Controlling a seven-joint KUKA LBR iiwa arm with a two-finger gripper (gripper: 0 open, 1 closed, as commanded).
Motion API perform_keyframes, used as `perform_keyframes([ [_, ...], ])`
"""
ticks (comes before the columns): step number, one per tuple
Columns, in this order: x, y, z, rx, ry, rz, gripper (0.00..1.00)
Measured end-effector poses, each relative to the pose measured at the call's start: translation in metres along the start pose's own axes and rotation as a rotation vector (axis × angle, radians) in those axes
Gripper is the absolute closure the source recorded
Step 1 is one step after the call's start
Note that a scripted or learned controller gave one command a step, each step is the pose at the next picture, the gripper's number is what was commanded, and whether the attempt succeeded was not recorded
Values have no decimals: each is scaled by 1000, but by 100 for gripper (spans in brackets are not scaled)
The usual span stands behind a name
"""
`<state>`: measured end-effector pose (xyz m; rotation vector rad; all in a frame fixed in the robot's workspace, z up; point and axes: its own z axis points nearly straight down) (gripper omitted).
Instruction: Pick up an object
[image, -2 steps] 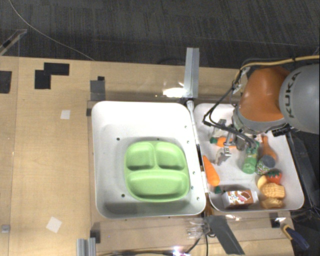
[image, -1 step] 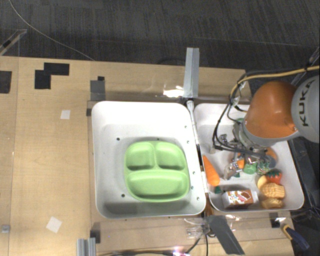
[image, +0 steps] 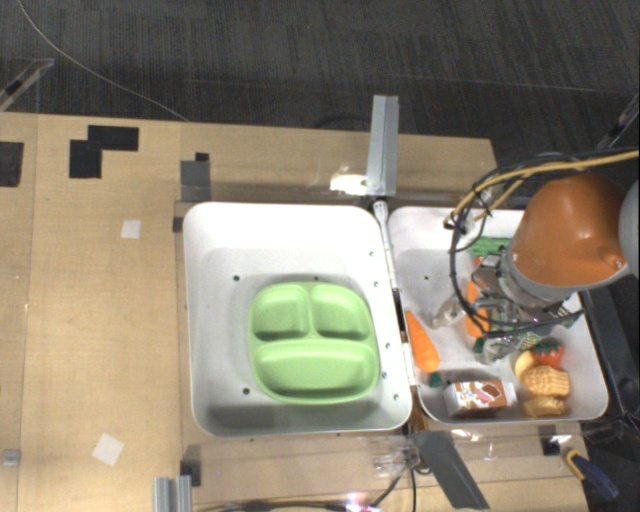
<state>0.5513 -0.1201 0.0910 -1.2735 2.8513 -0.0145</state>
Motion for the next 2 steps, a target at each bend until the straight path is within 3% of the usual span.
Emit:
perform_keyframes([
  [1,-19,20,-1,6,2,-92,0],
  [2,-41,0,0,-4,5,-264,0],
])
